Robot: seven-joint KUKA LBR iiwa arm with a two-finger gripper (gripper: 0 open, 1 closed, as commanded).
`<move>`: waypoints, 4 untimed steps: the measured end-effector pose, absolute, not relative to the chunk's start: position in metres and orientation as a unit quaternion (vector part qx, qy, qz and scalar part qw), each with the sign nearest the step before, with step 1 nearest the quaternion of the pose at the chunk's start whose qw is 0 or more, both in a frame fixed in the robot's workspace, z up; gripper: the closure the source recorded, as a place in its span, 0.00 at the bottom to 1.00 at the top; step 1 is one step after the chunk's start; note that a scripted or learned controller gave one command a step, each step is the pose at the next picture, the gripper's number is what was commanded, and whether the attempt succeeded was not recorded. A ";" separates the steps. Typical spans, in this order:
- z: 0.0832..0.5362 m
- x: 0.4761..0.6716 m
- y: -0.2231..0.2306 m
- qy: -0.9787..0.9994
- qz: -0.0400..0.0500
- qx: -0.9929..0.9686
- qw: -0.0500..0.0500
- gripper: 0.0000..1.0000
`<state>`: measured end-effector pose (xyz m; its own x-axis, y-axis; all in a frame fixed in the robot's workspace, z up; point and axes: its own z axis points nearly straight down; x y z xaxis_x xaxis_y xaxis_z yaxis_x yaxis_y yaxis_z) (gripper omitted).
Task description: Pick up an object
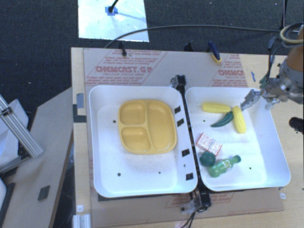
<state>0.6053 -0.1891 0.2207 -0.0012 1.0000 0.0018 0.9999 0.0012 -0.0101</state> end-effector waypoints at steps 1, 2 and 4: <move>0.228 0.608 -0.189 -0.709 0.000 -0.706 -0.001 0.00; 0.167 0.611 -0.184 -0.709 0.000 -0.705 0.001 0.00; 0.090 0.617 -0.183 -0.708 -0.004 -0.706 -0.001 0.00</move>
